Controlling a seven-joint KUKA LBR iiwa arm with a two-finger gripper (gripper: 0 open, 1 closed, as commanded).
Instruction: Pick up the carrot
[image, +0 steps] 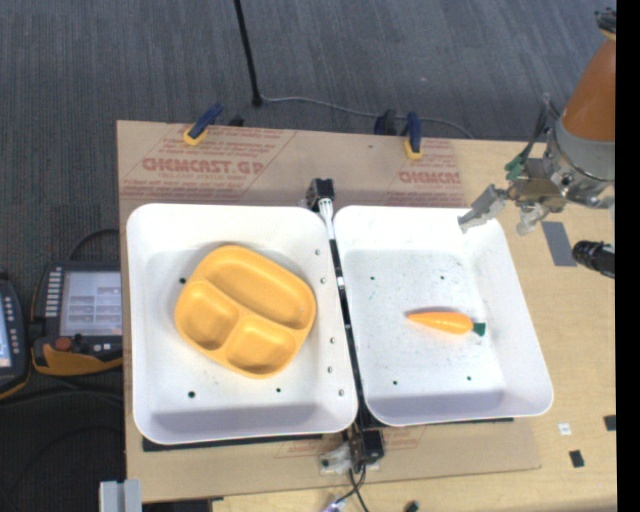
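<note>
The gripper (503, 213), fingers spread and empty, should drop well below-left onto the carrot (441, 321) (lying crosswise), straddling its thick middle.

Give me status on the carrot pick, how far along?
Done: nothing yet. The carrot lies flat on the floor of the right bin, untouched. In hand: the gripper is open and hangs above that bin's far right corner, holding nothing, well clear of the carrot. Left: move over the carrot, descend, close on it and lift. The yellow divided plate sits in the left bin.
</note>
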